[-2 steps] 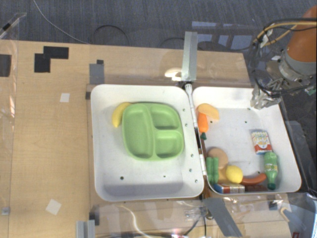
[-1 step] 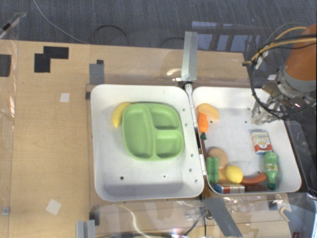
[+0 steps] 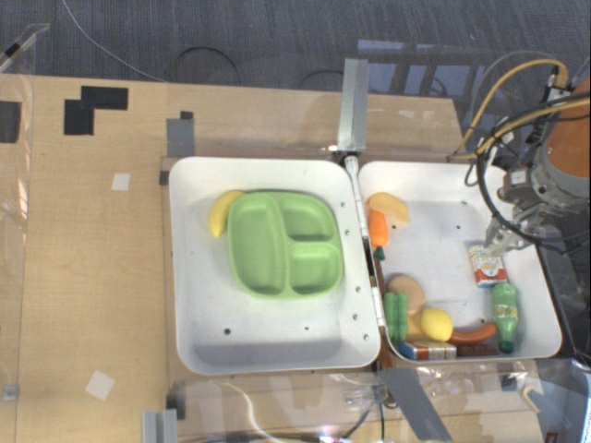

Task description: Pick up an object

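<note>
The right bin holds several toy foods. A small red and white carton lies near its right wall, with a green bottle just in front of it. A yellow lemon, a brown sausage, a tan round piece and a green piece crowd the front. An orange carrot and a yellow-orange wedge lie by the left wall. My gripper hangs low over the bin's right side, just above the carton's far end.
The left bin holds a green divided plate with a yellow banana at its left edge. A metal divider post stands behind the bins. Cables loop above the arm at the right.
</note>
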You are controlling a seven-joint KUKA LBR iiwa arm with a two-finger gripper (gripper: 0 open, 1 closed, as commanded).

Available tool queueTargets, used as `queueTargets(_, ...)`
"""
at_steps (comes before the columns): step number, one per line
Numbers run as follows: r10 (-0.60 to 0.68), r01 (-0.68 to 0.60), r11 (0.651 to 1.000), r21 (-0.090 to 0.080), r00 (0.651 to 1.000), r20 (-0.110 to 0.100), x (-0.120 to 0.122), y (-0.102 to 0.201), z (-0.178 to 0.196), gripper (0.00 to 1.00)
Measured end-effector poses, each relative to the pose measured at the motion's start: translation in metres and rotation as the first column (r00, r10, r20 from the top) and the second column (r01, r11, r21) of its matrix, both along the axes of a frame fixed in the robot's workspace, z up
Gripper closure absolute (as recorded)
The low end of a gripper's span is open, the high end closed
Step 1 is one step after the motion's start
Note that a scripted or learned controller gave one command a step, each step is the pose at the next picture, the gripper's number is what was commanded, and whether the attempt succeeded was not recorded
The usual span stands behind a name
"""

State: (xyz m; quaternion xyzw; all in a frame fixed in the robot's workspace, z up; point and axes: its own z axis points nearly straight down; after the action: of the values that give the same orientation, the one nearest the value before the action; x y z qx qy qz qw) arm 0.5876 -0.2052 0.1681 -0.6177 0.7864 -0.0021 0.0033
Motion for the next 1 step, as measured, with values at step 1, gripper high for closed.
queueTargets(1,-0.004,0.004,1.000,0.003,1.000,0.014,0.0555,0.1171,0.1130,1.00)
